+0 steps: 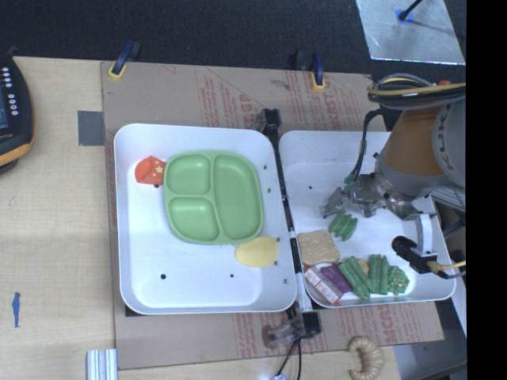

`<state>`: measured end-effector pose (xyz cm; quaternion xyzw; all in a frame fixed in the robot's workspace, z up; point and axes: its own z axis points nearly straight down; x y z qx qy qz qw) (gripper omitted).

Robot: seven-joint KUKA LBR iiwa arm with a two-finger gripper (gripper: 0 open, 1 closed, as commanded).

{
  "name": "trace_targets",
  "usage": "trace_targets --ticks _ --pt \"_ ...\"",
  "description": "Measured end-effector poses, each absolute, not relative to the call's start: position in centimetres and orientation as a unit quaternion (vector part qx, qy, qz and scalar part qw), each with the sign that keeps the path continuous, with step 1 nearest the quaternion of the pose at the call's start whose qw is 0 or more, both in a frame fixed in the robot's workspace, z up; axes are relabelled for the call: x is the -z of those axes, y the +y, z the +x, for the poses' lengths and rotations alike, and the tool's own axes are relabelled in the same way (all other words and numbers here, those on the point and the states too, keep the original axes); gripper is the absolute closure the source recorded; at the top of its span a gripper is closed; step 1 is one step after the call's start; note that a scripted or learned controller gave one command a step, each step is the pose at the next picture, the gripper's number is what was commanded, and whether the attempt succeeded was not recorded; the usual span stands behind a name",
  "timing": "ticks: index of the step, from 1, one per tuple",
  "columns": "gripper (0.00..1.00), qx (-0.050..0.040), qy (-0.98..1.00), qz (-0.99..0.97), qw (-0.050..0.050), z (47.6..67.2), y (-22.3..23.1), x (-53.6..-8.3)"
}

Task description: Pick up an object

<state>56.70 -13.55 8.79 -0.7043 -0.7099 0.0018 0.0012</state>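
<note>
wooden bench [55,236], brown board [198,93] on it, two white bins [142,291] side by side

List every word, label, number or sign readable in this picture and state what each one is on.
No text can be read for certain.
Brown board under the bins: rows of reddish print, too blurred to read.
Boxed item in the right bin: a light label, too small to read.
Black device at the left edge: buttons and a screen, no legible characters.
Red piece in the left bin: a small yellow star mark, no lettering.
</note>
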Motion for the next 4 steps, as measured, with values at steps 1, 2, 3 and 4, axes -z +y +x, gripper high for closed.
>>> trace_targets --ticks 1,2,3,4 --pt "0.0 0.0009 -0.707 -0.708 -0.007 59.8 -21.8 -20.7" --pt "0.0 -0.003 -0.71 -0.704 0.008 52.8 -14.0 -13.7" --pt "0.0 -0.0015 -0.711 -0.704 0.002 56.3 -10.7 -8.9" --pt "0.0 0.002 -0.709 -0.705 -0.005 65.0 -14.1 -14.5"
